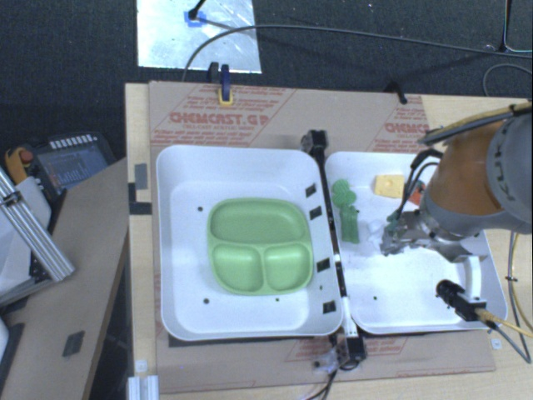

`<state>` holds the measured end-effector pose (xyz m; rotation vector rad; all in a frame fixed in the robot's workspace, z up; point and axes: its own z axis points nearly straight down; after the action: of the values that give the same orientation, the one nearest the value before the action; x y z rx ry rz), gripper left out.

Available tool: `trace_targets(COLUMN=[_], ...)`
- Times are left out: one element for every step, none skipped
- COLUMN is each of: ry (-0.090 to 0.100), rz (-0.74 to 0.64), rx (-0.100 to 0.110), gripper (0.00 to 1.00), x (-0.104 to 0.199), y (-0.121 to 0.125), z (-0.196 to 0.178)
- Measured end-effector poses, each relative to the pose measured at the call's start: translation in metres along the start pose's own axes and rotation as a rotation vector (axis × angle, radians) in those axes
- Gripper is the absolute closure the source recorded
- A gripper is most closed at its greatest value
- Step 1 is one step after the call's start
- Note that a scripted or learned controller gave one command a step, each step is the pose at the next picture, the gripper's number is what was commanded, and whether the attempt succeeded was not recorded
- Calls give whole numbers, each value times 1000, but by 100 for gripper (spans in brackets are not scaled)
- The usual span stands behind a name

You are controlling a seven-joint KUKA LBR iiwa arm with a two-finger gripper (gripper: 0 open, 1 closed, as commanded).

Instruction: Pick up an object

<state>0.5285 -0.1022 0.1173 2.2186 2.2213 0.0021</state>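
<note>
Two bins sit side by side; over the right bin (416, 307), beside its left-edge green toy (346, 215), hangs the gripper (398, 242), grip state untellable, likely seeking pickable clutter.

Two shallow white bins stand side by side on the bench: a left bin (179, 223) and a right bin (400, 311). The left bin holds one green divided tray (260, 244) with three compartments (one long, two smaller). The right bin holds two loose objects: one green item (345, 211) near the shared wall and one yellow block (388, 186) toward the far side. One arm (470, 182) bears one gripper (400, 236) above the right bin. One yellow-and-blue clamp (224, 84) sits at the bench's far edge.
</note>
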Motion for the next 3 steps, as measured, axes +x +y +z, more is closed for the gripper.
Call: trace_targets(ry=[-1, 0, 2], rz=[-3, -3, -8], rx=[-5, -3, 0], gripper=[100, 100, 100], x=[3, 2, 48], y=[-1, 1, 14], z=[-64, -93, -90])
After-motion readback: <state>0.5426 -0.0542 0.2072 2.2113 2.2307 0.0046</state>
